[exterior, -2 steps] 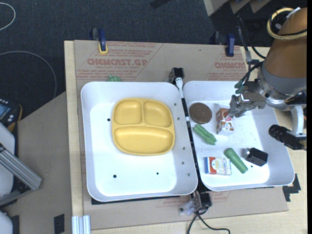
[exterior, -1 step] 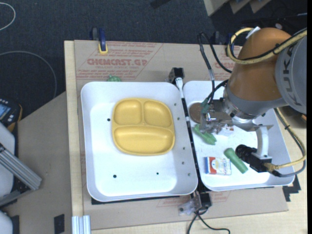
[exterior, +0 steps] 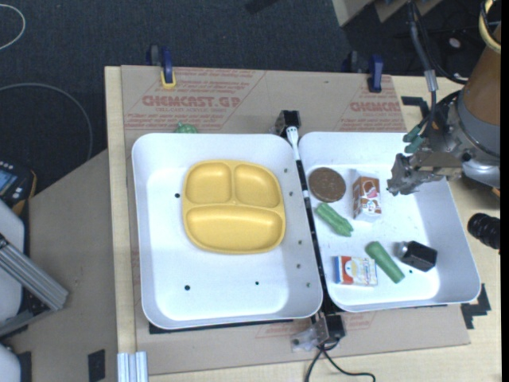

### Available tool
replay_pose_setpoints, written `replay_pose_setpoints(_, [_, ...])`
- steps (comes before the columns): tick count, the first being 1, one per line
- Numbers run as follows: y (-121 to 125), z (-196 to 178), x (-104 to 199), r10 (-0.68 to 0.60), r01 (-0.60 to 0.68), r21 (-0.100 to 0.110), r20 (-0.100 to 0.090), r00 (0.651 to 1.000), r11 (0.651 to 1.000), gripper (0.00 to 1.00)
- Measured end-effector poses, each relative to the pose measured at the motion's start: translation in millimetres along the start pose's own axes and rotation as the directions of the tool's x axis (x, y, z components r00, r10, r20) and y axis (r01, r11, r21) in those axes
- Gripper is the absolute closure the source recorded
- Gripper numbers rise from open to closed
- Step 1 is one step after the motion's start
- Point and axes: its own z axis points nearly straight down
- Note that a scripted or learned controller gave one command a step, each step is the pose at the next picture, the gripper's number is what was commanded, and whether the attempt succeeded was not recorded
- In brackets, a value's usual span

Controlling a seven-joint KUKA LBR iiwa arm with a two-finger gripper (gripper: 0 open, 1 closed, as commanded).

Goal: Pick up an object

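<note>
The right bin (exterior: 445,213) holds several small things: a brown round disc (exterior: 327,185), a red and white packet (exterior: 367,197), two green pieces (exterior: 334,219) (exterior: 385,262), a small white carton (exterior: 355,270) and a black block (exterior: 418,255). My gripper (exterior: 398,183) hangs over the bin's upper right part, just right of the red and white packet. Nothing shows between its fingers.
A yellow divided plate (exterior: 234,206) lies in the left bin (exterior: 159,237). A black divider (exterior: 302,189) runs between the bins. Blue clamps (exterior: 166,66) (exterior: 375,76) hold the board at the back edge. The arm's orange band (exterior: 487,86) sits at the right.
</note>
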Motion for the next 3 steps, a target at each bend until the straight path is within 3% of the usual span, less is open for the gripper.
replay_pose_setpoints(1, [2.1, -98.5, 46.7, -0.01, 0.01, 0.001, -0.003, 1.0, 1.0, 1.0])
replay_pose_setpoints(2, [1.0, -101.5, 112.2, -0.012, 0.012, 0.011, -0.004, 1.0, 1.0, 1.0])
replay_pose_setpoints(3, [-2.2, 7.0, 92.6, -0.001, 0.001, 0.028, 0.001, 1.0, 1.0, 1.0])
